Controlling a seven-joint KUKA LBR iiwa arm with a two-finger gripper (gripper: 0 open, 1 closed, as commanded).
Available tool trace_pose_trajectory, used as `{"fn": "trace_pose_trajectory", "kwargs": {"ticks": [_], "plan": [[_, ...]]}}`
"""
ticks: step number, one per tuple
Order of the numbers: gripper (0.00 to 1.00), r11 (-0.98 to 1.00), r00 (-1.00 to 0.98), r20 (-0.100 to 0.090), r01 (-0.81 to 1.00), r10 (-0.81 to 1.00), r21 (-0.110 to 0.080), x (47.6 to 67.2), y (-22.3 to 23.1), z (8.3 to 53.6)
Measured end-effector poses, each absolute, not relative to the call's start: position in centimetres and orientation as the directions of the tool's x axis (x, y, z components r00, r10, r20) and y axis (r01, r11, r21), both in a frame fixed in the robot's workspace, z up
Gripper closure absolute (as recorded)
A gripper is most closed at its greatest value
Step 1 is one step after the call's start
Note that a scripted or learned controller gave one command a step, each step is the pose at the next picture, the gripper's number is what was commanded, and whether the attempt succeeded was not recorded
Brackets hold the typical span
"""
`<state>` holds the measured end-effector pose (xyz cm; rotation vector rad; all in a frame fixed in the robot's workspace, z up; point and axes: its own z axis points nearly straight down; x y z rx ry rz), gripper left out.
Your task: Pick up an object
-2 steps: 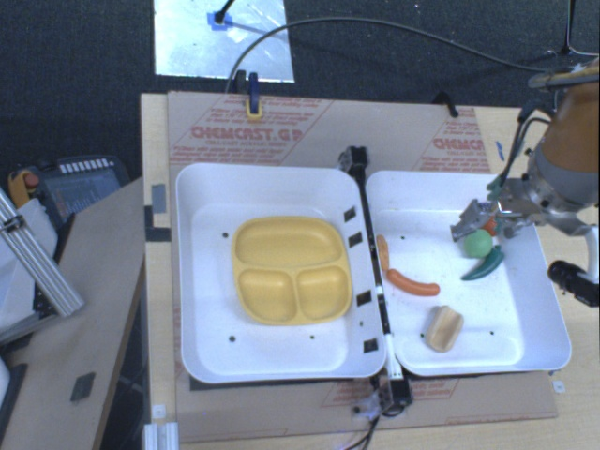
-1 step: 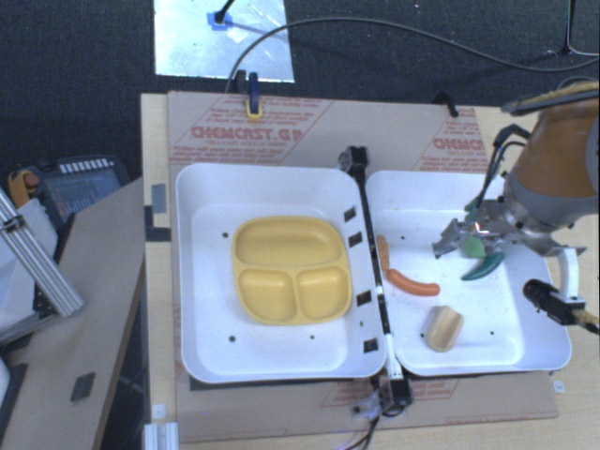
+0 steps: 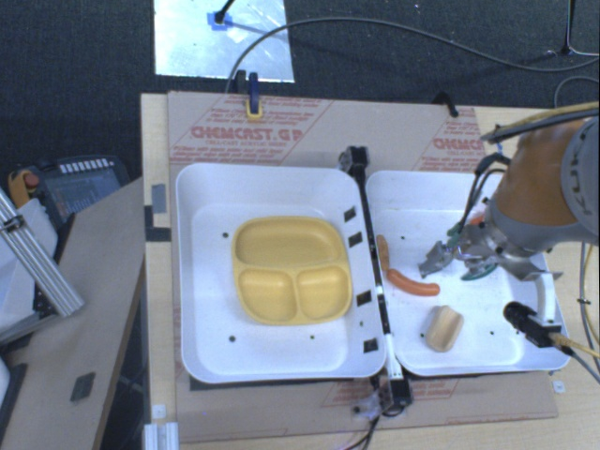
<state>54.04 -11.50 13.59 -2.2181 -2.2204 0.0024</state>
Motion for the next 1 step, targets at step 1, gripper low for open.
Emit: {"fn": "trace_pose_trajectory", "kwargs": {"ticks": [1], "plan": [[0.0,0.001,-0.001,0.001,1.0,1.0,-0.003,54.02,-11.45,8.38]]}}
